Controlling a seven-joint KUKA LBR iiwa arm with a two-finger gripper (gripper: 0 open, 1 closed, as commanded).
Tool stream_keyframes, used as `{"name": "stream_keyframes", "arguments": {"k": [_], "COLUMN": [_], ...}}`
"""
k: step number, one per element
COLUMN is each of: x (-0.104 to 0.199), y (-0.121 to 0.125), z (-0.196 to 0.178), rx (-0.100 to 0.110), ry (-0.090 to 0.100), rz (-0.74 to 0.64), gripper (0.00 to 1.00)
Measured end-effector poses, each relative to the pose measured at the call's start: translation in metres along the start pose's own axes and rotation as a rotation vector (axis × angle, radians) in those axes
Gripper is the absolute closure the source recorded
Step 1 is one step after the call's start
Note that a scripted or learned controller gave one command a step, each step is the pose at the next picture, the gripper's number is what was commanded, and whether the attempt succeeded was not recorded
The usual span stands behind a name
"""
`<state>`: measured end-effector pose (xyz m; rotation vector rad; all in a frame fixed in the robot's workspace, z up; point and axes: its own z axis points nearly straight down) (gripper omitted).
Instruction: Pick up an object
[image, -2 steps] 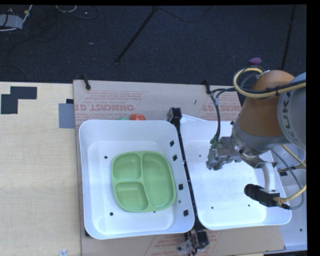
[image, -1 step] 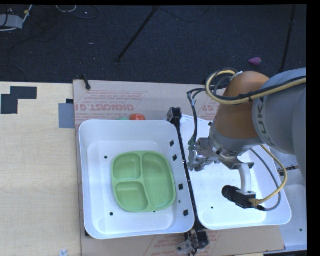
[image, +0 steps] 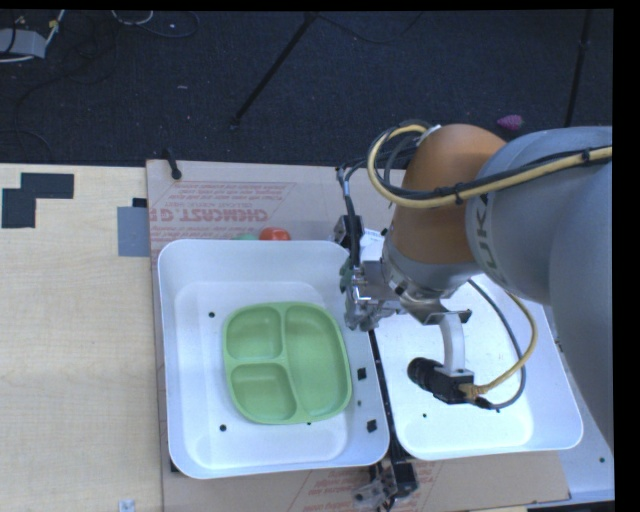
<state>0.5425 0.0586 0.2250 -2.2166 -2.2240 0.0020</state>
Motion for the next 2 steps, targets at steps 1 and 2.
{"name": "stream_keyframes", "arguments": {"k": [1,2], "x": [0.0452,0.0438], "y": [0.0012,0.0008], "z": [-0.0075,-0.0072], "rx": [0.001,0.002], "ry": [0.001,-0.001], "rz": [0.000,0.000], "gripper": [1.00,0.00]}}
